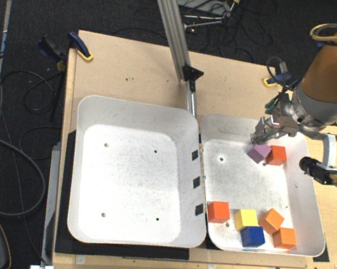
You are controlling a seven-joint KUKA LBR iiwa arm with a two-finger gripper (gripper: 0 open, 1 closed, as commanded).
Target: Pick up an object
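Note:
My gripper (261, 139) hangs over the back of the right bin (254, 186), its tip just above a purple block (257, 153). An orange block (277, 155) sits right beside the purple one. Near the front of the same bin lie an orange block (218, 211), a yellow block (245, 219), a blue block (253, 236) and two more orange blocks (273, 219) (284, 238). Nothing shows between the fingers.
The left bin (129, 169) stands beside the right one, with black clips along the shared edge. A slanted metal pole (174, 29) crosses the bench's back. Clamps sit at the bench's back corners (81, 47) (276, 74).

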